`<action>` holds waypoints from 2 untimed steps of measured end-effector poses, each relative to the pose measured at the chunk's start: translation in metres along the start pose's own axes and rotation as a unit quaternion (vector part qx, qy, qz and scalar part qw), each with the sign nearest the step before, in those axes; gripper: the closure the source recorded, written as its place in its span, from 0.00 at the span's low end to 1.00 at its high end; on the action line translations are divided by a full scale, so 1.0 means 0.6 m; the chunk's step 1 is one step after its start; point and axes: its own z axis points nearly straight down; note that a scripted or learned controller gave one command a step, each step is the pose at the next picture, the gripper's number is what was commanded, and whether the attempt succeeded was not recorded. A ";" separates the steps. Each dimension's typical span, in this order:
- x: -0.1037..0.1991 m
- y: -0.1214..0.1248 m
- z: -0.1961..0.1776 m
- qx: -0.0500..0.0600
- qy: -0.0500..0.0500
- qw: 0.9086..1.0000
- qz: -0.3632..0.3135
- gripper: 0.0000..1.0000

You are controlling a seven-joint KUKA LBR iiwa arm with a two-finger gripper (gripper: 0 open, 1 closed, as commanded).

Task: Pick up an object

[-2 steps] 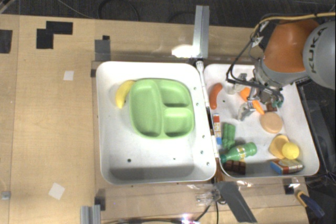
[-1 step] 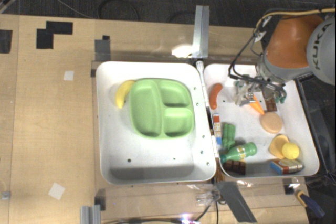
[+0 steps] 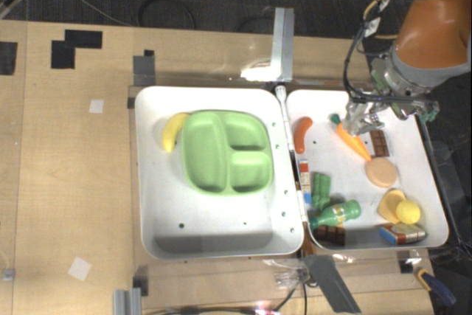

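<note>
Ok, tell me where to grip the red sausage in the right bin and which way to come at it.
Grip the red sausage across its narrow middle, coming straight down from above. It lies flat and alone near the right bin's left wall, its long axis running roughly up-down in the view, so fingers should probably close left-right. The wall is close on one side; the gripper hangs over the carrot.

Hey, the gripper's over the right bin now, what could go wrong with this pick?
The gripper hangs over the orange carrot-shaped toy, which lies close beside a brown chocolate bar; closing there might catch both or nudge one away. The carrot lies at a slant, so it could slip out. The round tan disc sits just below and might get bumped.
</note>
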 end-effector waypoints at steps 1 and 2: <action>-0.004 0.001 -0.019 0.001 -0.004 1.000 0.000 1.00; 0.031 0.119 -0.022 -0.002 0.004 1.000 0.028 1.00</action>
